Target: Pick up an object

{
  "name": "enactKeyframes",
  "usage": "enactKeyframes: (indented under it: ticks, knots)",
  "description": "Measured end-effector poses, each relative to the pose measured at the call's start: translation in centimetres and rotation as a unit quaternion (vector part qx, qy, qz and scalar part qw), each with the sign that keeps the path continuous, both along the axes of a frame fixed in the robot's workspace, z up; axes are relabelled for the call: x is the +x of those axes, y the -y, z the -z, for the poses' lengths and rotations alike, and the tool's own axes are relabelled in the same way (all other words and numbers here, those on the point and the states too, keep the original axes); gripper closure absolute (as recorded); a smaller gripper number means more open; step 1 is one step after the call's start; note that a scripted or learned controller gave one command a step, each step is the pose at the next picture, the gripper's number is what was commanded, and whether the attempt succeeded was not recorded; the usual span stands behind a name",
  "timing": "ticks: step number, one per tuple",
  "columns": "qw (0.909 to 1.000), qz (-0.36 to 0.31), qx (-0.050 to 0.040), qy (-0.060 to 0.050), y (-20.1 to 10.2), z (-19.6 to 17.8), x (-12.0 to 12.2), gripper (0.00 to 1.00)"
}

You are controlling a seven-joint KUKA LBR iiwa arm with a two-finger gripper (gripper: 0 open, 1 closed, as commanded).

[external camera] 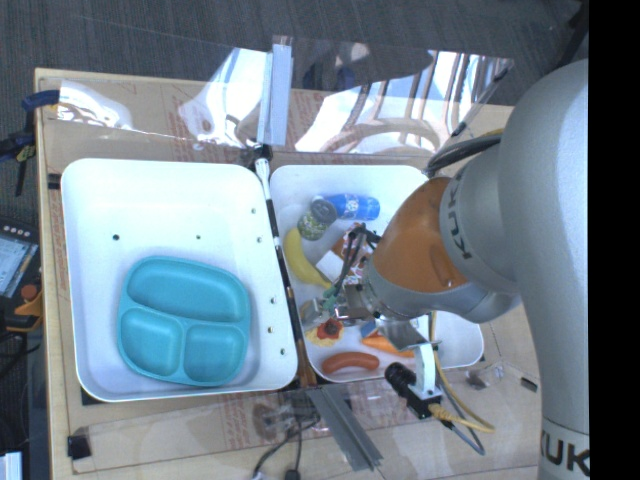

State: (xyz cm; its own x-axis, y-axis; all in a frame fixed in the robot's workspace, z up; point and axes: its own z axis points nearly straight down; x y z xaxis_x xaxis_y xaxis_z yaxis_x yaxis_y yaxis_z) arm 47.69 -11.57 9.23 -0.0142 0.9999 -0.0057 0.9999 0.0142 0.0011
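The right bin [400,180] holds a jumble of small objects. A yellow banana [298,258] lies along its left wall. Behind it stand a grey-green can [317,218] and a blue bottle [352,206]. A red-brown sausage [349,363] lies at the front, with an orange carrot-like piece [386,346] beside it. My gripper [336,312] is low in this bin, just right of the banana and above the sausage, amid small dark items. The orange wrist band covers the bin's middle and right.
The left bin [150,198] holds a teal divided plate [185,318] at its front. A ridge [278,268] separates the two bins. Clear plastic sheeting [330,98] lies behind the bins, and cables [455,418] trail at the front right.
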Motion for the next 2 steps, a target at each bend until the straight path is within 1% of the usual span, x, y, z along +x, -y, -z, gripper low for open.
enactKeyframes:
  ticks: [1,2]
  knots:
    - [1.0,-0.002,0.0005,0.004,-0.11,-1.34,0.29,1.0]
    - [1.0,-0.002,0.0006,0.001,-0.13,-1.14,0.14,0.0]
